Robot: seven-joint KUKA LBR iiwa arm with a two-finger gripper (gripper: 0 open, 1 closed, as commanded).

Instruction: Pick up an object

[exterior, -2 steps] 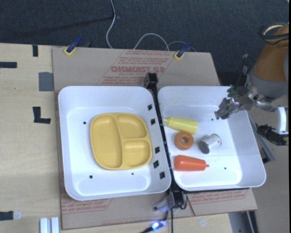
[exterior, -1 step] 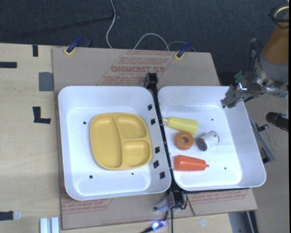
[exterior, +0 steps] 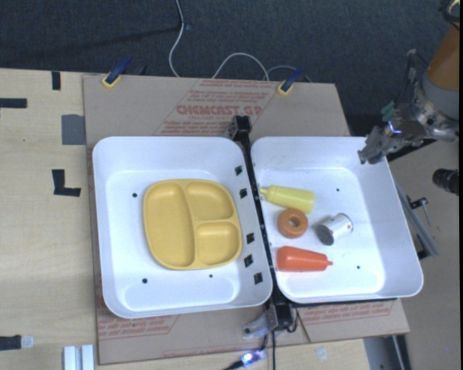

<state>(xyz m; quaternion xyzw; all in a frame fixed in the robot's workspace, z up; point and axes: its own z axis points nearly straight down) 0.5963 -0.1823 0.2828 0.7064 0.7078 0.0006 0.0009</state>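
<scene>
While the grey arm with its orange band point(exterior: 447, 60) reaches in from the right, its two-finger gripper point(exterior: 374, 149) hangs over the upper right rim of the right-hand shallow white bin point(exterior: 397, 230), well apart from everything inside it; nothing sits between its fingers, and whether they stand apart or together cannot be told at this size. Candidates for picking lie clustered near that bin's left side: a yellow plastic squeeze bottle point(exterior: 289, 197) on its side, an orange ring-shaped doughnut toy point(exterior: 293, 223) just below it, a small silver cylinder point(exterior: 334, 228) beside the ring, and an orange toy carrot point(exterior: 301, 260) lowest. A yellow three-compartment plastic tray point(exterior: 191, 223) rests in the left-hand white bin point(exterior: 116, 168). This looks like the approach step: the next move calls for travelling leftward and down over one chosen item
</scene>
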